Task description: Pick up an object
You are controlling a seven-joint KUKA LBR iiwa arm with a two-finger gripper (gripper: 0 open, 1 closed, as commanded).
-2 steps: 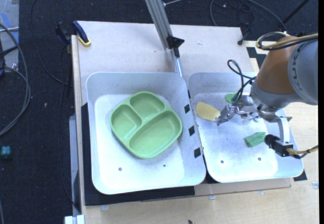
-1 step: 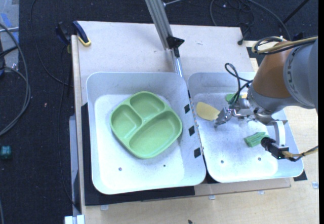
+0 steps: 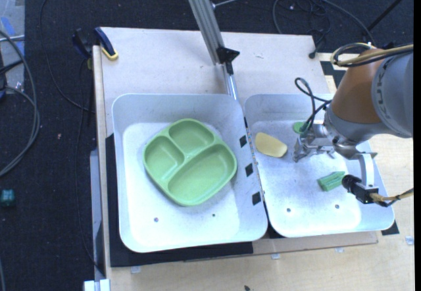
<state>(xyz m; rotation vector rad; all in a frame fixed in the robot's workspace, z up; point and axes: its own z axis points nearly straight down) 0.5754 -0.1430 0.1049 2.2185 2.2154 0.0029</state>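
The tabletop (image 3: 164,59) carries 2 shallow white bins side by side. The left bin (image 3: 131,217) holds 1 light green divided plate (image 3: 191,161) with 3 compartments, lying flat near the bin's middle. The right bin (image 3: 316,214) holds 3 small things: 1 pale yellow rounded piece (image 3: 270,145) near its left wall, 1 green block (image 3: 331,182) toward its right side, and 1 small green item (image 3: 300,128) at the back, partly hidden by the arm's wrist. The grey and orange arm (image 3: 368,95) reaches in from the right and hangs over the right bin. Its claw (image 3: 301,153) sits low between the yellow piece and the green block, just beside the yellow piece; nothing shows between its fingers, and whether they are spread or pressed together cannot be told. A black cable (image 3: 309,95) loops above the wrist. 1 metal pole (image 3: 207,20) slants over the tabletop's back, ending between the 2 bins.
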